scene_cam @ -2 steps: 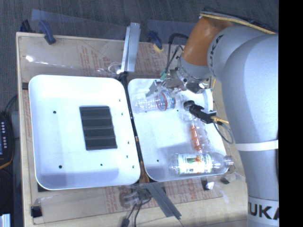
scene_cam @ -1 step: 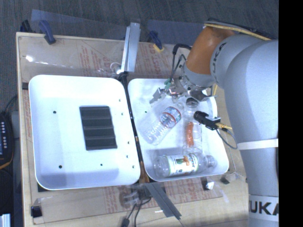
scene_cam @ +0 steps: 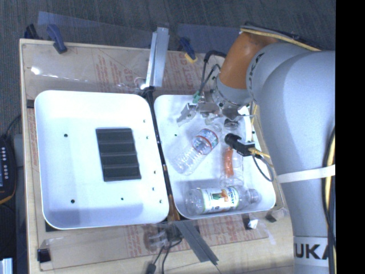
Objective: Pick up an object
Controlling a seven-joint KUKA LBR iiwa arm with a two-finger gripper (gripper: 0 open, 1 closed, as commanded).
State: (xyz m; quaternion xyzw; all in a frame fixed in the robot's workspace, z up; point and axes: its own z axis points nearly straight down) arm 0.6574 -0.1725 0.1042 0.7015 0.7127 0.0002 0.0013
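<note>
My gripper (scene_cam: 191, 111) hangs over the back part of the right bin (scene_cam: 164, 110), just behind a small clear bottle (scene_cam: 197, 148) that lies at a slant in the bin's middle. A larger clear bottle with a green and orange label (scene_cam: 221, 199) lies along the front wall. An orange stick-like item (scene_cam: 228, 162) rests between the two bottles, near the right wall. In the left bin (scene_cam: 57, 119) a black ribbed rectangular block (scene_cam: 118, 154) lies flat near the middle.
The grey arm with its orange band (scene_cam: 239, 59) covers the right bin's right side and the bench beyond. A metal bar (scene_cam: 157, 56) stands behind the gap between the bins. Blue clamps (scene_cam: 56, 39) sit at the bench's back edge.
</note>
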